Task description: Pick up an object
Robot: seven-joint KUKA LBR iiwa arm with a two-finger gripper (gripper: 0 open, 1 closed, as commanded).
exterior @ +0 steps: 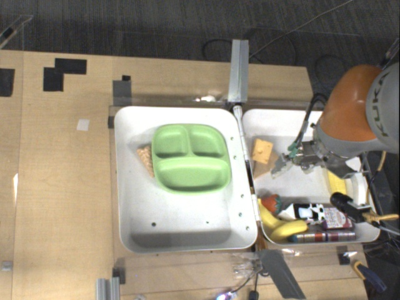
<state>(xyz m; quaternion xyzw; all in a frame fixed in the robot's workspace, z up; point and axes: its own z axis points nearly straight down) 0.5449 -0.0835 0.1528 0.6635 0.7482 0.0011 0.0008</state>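
While the gripper hovers in the right bin, finger state cannot be determined.
Cheese wedge at its 9 o'clock; banana at 6; left bin holds green tray.

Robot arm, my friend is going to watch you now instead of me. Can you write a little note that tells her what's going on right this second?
Gripper: low over the right bin, beside the yellow cheese-like wedge. Nothing visible between its fingers; I cannot tell whether they are open or shut.
Right bin, front edge: a banana, a marker-like pen and other small items piled together.
Left bin: a green divided plate, with a tan piece tucked at its left edge.
Done: arm is down in the right bin.
Left: grip one object and lift it clear.
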